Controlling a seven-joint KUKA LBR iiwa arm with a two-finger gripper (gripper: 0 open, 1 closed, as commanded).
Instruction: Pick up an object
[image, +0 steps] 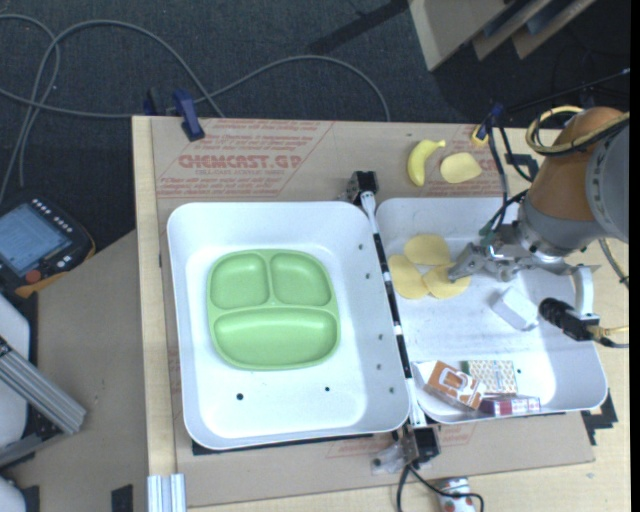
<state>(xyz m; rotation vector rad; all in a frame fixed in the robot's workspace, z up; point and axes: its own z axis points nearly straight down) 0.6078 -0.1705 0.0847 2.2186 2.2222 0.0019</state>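
The grey arm with its orange band (585, 170) runs off the right edge, and its wrist covers part of the right-hand shallow white bin (560, 385). The small printed packets (480, 385) near that bin's front carry markings too small to read.

— Where's the arm?
— The grey arm with the orange band (580, 165) reaches in from the right, wrist bent low.
— And the claw?
— The metal two-finger claw (470, 265) points leftward, tilted down.
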